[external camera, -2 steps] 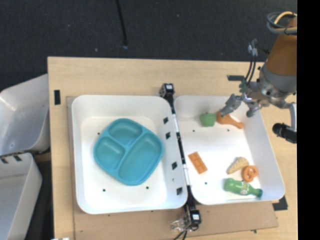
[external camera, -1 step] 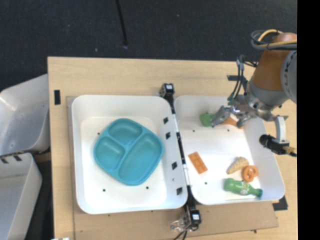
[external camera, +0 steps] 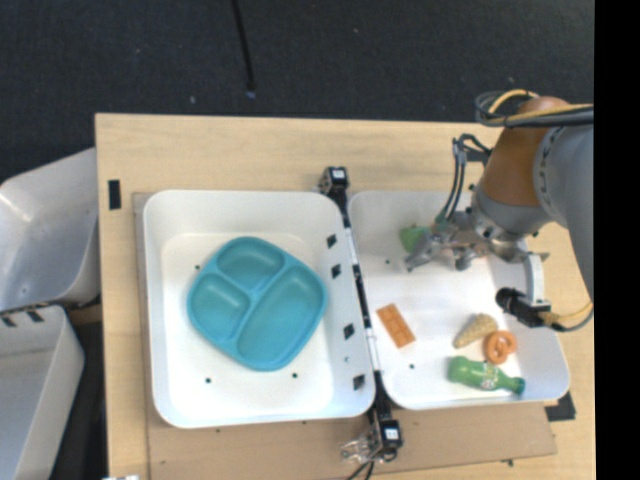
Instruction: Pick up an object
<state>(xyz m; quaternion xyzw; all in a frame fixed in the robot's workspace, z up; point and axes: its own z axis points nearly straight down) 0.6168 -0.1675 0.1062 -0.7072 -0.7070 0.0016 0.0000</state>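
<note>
Wooden bench (external camera: 250,153) lay tan under two shallow white bins set side by side, touching along the middle seam.

Left bin (external camera: 160,368) held one teal divided plate (external camera: 258,302), three compartments, flat on the floor, roughly centred.

Right bin (external camera: 440,388) held the small items, and the arm over its upper part.

Grey arm (external camera: 565,173) reached in from the right, orange band (external camera: 512,163) above the wrist, black cables looped at the top and a black connector hanging off its lower side near the bin's right wall.

Gripper (external camera: 432,250) sat low over the upper left area of the right bin, metal fingers angled down and toward the left. Could not tell whether fingers were apart or together; too small and cluttered to resolve. Could not tell whether anything lay between them.

Green bottle-like toy (external camera: 484,376) lay on its side near the bin's front edge.

Small green object (external camera: 412,236) lay just beside the gripper on its left, partly covered by it; contact not resolvable.

Orange rectangular block (external camera: 395,325) lay slanted near the seam, well apart from the gripper.

Tan wedge-shaped piece (external camera: 476,330) lay right of the block.

Orange ring-shaped item (external camera: 500,346) lay touching or just beside the wedge, directly above the bottle toy.
</note>
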